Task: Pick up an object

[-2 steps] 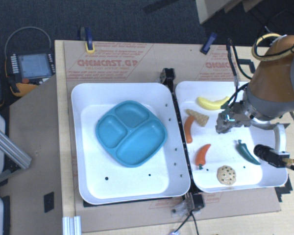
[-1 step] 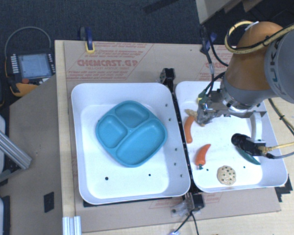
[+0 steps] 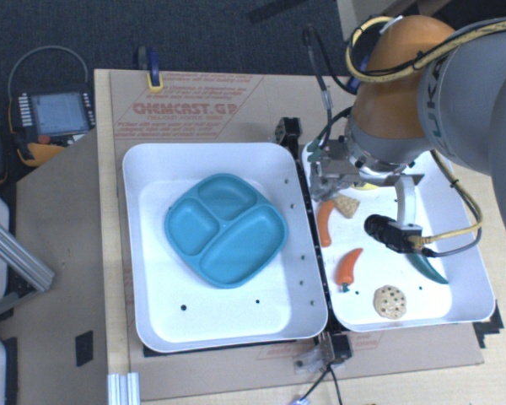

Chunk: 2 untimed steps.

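Behind both bins, brown cardboard (image 3: 194,99) reads "CHEMCAST" in red letters.

Arm (image 3: 455,83) runs off the right and top edges, base out of frame. Wrist bulk covers the back of the right bin (image 3: 468,298); its far wall and whatever lies under there are hidden. Gripper (image 3: 347,180) mostly buried under the wrist, finger state unreadable. Tan item (image 3: 347,205) partly tucked below it, too small to identify. Dark teal object (image 3: 428,266) half covered by a black part (image 3: 388,230). Handheld screen (image 3: 57,112) at left is too blurred to read.
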Each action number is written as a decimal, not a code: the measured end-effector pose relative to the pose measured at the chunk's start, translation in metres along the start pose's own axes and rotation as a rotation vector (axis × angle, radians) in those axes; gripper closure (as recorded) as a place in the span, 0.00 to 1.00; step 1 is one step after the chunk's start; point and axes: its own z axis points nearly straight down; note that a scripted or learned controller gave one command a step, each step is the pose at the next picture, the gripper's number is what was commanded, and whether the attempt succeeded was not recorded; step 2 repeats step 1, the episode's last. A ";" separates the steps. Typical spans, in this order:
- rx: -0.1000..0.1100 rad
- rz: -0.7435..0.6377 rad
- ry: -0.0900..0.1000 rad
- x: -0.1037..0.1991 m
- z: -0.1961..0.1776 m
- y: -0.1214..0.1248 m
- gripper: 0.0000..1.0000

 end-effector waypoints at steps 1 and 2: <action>0.002 -0.001 0.000 0.058 -0.002 0.007 1.00; 0.002 -0.001 0.000 0.058 -0.002 0.007 1.00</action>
